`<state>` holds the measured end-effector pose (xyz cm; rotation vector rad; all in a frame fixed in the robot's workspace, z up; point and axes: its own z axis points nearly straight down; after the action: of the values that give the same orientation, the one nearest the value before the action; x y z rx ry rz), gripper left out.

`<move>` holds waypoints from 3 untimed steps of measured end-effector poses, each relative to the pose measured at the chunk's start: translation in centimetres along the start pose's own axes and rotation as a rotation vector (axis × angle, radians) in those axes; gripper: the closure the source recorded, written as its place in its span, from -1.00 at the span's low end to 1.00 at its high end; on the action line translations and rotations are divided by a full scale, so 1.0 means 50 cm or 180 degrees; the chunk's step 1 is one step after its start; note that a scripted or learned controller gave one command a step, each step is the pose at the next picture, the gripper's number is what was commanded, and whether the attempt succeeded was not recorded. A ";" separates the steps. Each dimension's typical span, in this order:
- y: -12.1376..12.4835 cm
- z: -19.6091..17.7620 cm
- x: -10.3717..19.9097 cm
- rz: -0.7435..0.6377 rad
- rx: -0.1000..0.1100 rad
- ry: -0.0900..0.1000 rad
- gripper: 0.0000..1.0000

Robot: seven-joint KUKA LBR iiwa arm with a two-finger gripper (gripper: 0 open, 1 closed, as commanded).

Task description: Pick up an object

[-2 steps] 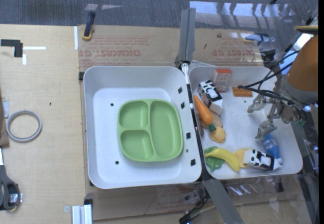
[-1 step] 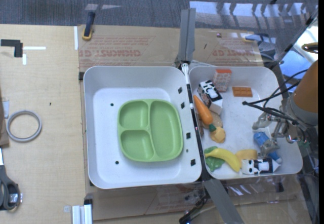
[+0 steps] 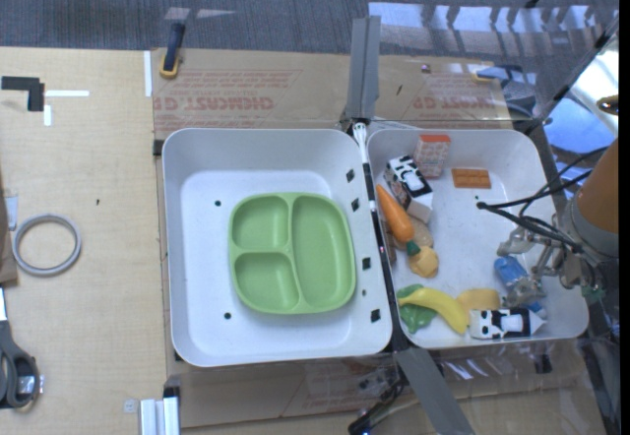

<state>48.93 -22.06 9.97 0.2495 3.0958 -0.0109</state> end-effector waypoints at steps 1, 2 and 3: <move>0.036 -0.001 0.007 0.0027 0.0001 0.0000 -1.00; 0.065 -0.001 0.012 0.0108 0.0001 0.0001 -1.00; 0.133 -0.001 0.024 0.0132 -0.0007 0.0003 -1.00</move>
<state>48.84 -15.29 9.98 0.3137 3.0905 -0.0063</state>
